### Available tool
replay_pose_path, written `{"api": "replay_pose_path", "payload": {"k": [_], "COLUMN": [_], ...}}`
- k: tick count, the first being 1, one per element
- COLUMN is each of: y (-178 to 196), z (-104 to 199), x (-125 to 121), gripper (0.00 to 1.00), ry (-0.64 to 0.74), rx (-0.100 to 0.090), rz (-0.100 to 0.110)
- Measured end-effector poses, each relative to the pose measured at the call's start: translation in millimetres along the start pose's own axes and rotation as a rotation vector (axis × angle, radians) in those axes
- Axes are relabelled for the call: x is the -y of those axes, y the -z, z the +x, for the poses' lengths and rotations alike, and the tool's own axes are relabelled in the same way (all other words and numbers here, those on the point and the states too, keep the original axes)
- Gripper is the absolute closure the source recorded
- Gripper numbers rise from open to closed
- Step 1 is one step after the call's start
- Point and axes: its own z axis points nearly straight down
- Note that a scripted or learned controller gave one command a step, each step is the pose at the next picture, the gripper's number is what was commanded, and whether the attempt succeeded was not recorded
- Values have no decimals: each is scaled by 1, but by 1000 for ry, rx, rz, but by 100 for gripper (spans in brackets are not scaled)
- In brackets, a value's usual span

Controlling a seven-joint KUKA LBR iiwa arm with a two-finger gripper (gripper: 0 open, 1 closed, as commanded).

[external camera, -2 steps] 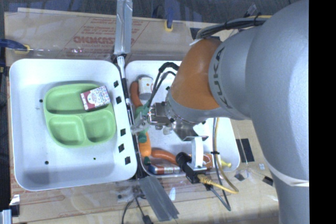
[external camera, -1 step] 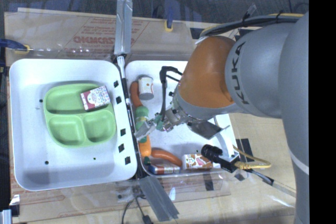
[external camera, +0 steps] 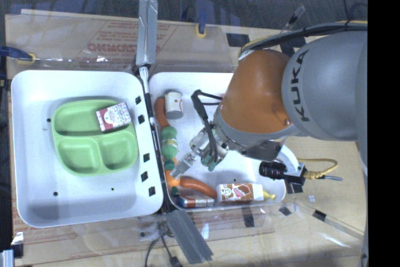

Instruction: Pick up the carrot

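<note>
The carrot [external camera: 199, 186] is orange and lies flat near the front wall of the right bin [external camera: 206, 79], pointing right. My gripper [external camera: 195, 164] hangs just above and behind it, tilted toward the lower left. It is open, with one silvery finger [external camera: 182, 167] reaching toward the carrot's left end. Nothing sits between the fingers. The orange and grey arm covers the right half of this bin.
A labelled squeeze bottle [external camera: 240, 192] lies right of the carrot and a dark marker [external camera: 190, 202] lies in front of it. A green corn-like piece [external camera: 169, 144], a reddish sausage [external camera: 160, 110] and a small can [external camera: 173, 103] line the left wall. The left bin [external camera: 37, 197] holds a green divided plate [external camera: 75, 153] with a small box [external camera: 113, 116].
</note>
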Motion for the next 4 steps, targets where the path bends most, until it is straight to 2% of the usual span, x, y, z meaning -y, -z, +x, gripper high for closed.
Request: {"api": "replay_pose_path", "payload": {"k": [1,2,3,4], "y": [0,10,10,66], "z": [29,28,28,57], "x": [-31,-32,-32,-62], "gripper": [0,100,0,0], "ry": [271,276,276,317], "rx": [-2,0,0,5], "rz": [1,1,1,-3]}}
